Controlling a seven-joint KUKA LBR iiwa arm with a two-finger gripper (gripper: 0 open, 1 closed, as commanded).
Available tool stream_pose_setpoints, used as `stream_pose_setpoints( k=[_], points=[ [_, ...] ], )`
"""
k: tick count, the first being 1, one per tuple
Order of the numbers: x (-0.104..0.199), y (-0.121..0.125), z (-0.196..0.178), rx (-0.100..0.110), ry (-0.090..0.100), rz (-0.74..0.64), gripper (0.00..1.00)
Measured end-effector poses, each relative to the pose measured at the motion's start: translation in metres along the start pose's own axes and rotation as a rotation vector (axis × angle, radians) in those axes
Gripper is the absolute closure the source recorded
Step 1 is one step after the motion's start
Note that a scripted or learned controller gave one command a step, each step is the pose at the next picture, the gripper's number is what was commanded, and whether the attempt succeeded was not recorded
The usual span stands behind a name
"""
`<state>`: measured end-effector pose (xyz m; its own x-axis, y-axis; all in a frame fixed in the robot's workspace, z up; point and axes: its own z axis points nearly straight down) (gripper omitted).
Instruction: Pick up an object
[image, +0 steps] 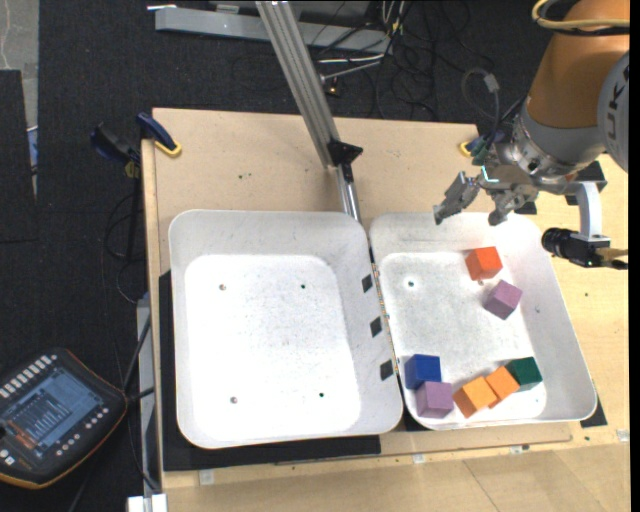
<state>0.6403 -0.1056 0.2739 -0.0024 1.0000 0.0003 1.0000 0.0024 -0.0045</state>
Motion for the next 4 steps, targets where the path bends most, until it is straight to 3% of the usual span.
stream_pose_setpoints(
  k=[1,4],
  points=[
    [0.0,0.001,-0.003,-0.005,-0.001,-0.001,0.0],
    [-0.013,0.007,0.169,0.0,0.0,0.002,0.0]
  ],
)
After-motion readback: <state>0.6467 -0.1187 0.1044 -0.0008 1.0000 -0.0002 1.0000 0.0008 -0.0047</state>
